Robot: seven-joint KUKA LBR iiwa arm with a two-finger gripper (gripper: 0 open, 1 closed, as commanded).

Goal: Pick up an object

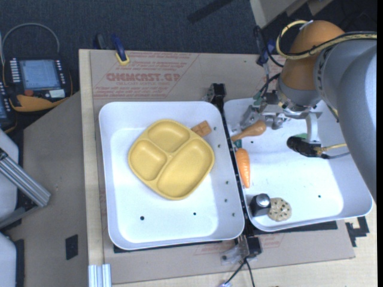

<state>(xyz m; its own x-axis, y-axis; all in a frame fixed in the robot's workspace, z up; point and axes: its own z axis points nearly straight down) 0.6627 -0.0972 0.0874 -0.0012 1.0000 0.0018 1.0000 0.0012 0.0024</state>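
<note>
Orange carrot [242, 167] lies at the right bin's [335, 184] left wall, centre-right of frame. Whether the gripper [261, 115] above it is apart or together I cannot tell. Closing against that wall could miss.

Below the pincer [263, 113], the right bin's floor [311, 178] lies open; carrots [242, 166] crowd its left wall, cookie [279, 209] its near edge.

A: How many shallow white plastic bins?
B: Two: left [114, 178], right [335, 190].
A: Contents?
B: One yellow three-compartment plate [171, 158], two orange carrots [242, 167] [251, 130], one speckled round cookie [279, 209].
</note>
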